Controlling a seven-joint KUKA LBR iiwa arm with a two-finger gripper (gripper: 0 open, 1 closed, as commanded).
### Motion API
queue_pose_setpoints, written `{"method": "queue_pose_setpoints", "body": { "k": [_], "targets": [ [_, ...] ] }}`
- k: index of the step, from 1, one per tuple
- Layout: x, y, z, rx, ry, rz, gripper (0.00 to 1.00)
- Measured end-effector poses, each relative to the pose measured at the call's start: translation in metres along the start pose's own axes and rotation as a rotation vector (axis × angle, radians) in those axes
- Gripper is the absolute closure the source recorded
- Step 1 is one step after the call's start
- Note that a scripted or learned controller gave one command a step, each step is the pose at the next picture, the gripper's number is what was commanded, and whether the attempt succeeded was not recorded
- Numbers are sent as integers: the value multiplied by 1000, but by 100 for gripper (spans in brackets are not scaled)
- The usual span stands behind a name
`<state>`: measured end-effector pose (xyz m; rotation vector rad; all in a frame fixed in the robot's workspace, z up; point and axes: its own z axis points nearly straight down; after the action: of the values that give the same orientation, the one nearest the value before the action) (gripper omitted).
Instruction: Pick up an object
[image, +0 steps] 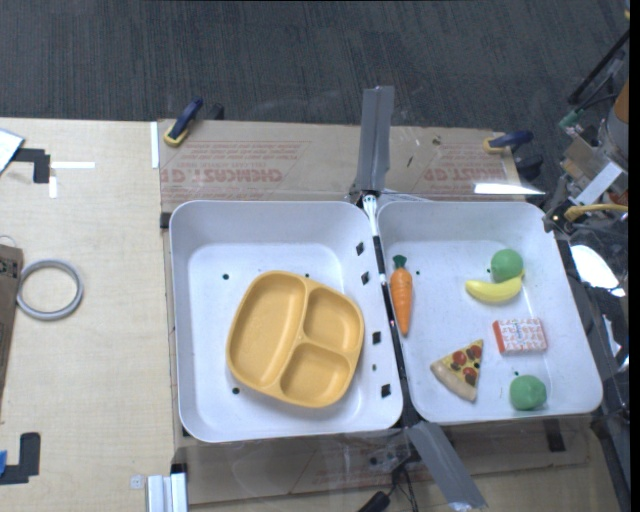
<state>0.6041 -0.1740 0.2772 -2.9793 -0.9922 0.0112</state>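
Observation:
The right bin (440, 232) holds several toy foods. An orange carrot (401, 294) lies along its left wall. At the back right a yellow banana (494, 290) touches a green ball (506, 264). A red and white patterned block (520, 336) sits right of centre. A pizza slice (460, 369) lies near the front, and a second green ball (528, 392) rests in the front right corner. In the left bin (200, 260), a yellow divided plate (295, 339) lies flat.
Cardboard (260, 162) lies behind the bins, pinned by blue clamps (184, 121). A roll of tape (48, 289) rests on the wooden bench at the left. Cables and hardware (592, 190) crowd the right edge beside the right bin.

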Motion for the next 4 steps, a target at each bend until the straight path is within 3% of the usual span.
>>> {"method": "queue_pose_setpoints", "body": {
  "k": [1,3,4],
  "targets": [
    [-10,33,177,2,0,70,100],
    [-97,-71,188,3,1,357,100],
    [-75,-113,189,4,0,443,100]
  ]
}}
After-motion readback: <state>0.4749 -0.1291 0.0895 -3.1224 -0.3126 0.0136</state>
